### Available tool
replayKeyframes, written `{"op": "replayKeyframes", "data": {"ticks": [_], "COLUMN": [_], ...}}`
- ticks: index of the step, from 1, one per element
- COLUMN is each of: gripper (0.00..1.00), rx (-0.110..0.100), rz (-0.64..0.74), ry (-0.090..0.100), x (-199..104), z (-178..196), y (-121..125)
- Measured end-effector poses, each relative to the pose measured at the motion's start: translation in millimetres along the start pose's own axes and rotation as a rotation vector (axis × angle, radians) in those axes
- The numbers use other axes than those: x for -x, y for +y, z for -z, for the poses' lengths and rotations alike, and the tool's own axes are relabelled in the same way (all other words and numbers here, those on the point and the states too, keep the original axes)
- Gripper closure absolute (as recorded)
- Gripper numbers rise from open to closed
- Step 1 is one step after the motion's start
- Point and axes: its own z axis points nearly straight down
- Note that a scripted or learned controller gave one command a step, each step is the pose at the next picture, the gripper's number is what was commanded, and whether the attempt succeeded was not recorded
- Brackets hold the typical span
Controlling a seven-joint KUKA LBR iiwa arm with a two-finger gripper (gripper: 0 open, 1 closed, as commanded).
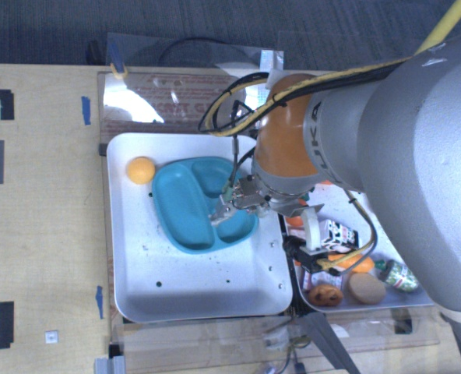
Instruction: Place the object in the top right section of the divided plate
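Metal gripper (229, 203) low over the blue divided plate (188, 209), at its right side above the smaller sections; whether apart or together, cannot tell. Orange-banded arm (289, 142) reaching in from the right. Plate resting in the left white bin (137, 287). Yellow-orange ball (141, 170) on the bin floor, just beside the plate's upper left rim, outside every section. Assorted small items heaped in the right bin (417, 306).
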Motion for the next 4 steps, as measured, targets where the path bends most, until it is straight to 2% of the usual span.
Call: {"op": "replayKeyframes", "data": {"ticks": [1, 2, 3, 4], "gripper": [0.0, 0.0, 1.0, 1.0], "rx": [0.005, 0.009, 0.005, -0.012], "rz": [-0.186, -0.119, -0.113, 0.051], "ry": [-0.007, -0.008, -0.009, -0.006], "x": [-12.7, 44.1, 41.0, 16.3], "z": [46.6, 122.6, 129.7, 21.3], "y": [4.4, 36.8, 36.8, 50.3]}}
